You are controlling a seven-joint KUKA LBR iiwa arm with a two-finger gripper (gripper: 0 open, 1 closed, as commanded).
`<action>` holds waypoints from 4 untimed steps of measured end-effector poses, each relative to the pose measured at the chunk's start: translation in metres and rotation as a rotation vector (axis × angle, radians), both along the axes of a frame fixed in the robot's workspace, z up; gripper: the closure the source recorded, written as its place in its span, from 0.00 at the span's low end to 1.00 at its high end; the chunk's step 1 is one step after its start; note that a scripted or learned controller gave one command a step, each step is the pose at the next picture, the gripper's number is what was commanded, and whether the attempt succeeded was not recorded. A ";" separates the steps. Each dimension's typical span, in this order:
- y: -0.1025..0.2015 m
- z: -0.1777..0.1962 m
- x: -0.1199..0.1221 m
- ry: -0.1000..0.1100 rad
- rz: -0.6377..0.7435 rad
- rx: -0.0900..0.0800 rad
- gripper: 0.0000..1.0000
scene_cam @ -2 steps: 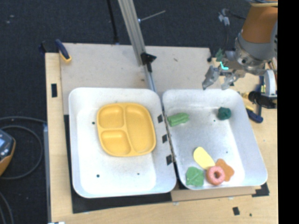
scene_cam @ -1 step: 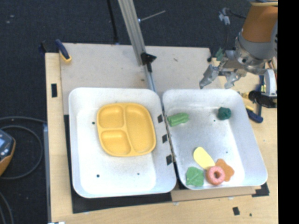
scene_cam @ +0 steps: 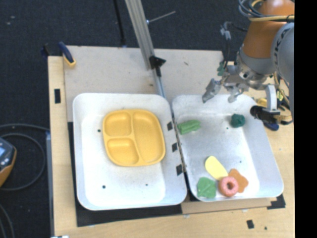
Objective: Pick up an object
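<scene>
the hand (scene_cam: 220,94) hangs wide and bare over the far rim of the right bin (scene_cam: 257,150); nearest it lie a dark green lump (scene_cam: 237,120) and a green block (scene_cam: 188,127), both on the bin floor

The grey robot arm with the orange band (scene_cam: 262,33) runs off the top right, so most of it is cut off. Same deal with the slanted silver metal pole (scene_cam: 141,29), which leaves the frame at the top. At the left edge an orange-and-black device (scene_cam: 6,162) is sliced roughly in half, no clue what it is. In the right-hand shallow white bin (scene_cam: 218,140), the pink ring-shaped toy donut (scene_cam: 229,186) covers part of the flat orange toy piece (scene_cam: 241,179), so its shape is unclear. The small dark green lump (scene_cam: 237,120) is too blurry to identify.
</scene>
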State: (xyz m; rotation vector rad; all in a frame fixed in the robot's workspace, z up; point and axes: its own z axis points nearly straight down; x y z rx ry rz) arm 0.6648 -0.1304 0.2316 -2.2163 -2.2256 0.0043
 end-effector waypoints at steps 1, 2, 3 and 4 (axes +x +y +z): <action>-0.009 -0.046 0.002 0.000 -0.004 -0.001 0.00; -0.010 -0.106 -0.006 0.001 -0.004 0.000 0.00; -0.011 -0.091 -0.004 -0.008 -0.005 -0.002 1.00; -0.013 -0.046 0.000 -0.009 -0.003 0.000 1.00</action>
